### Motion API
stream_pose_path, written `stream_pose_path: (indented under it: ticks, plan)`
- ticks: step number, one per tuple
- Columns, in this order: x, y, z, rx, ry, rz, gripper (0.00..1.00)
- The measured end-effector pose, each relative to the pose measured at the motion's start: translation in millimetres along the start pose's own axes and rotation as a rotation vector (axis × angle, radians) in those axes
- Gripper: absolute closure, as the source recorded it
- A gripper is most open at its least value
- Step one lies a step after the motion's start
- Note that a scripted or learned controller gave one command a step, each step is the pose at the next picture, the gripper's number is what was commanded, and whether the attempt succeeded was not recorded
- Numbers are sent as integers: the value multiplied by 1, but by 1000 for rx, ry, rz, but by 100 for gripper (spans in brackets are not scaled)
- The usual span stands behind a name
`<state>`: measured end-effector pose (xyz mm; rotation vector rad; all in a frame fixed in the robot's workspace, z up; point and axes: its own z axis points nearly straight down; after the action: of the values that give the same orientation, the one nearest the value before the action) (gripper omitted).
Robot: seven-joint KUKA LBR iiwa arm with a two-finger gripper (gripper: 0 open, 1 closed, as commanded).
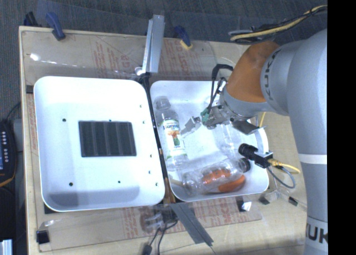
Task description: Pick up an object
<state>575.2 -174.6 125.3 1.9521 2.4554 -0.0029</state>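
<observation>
Camera view, looking down at a slant: the gripper hangs low inside the right bin, its fingers pointing toward the bin's left side, with their tips just beside a clear plastic bottle. From here I cannot tell whether they are parted or closed — nothing shows between them. The bottle, with a green and white label, lies lengthwise along the bin's left wall. Another clear plastic bottle lies just under the wrist, partly covered by it. Near the front wall lies a crumpled clear wrapper with something orange inside. Behind the wrist the arm's orange band and grey body rise to the right. The left bin holds a dark ribbed rectangle — flat at its middle.
</observation>
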Motion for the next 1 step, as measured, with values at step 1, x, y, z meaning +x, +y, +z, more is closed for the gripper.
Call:
stream_pose_path:
  ticks: [1]
  plan:
    - [4,7,2,-12,-19,-4,0]
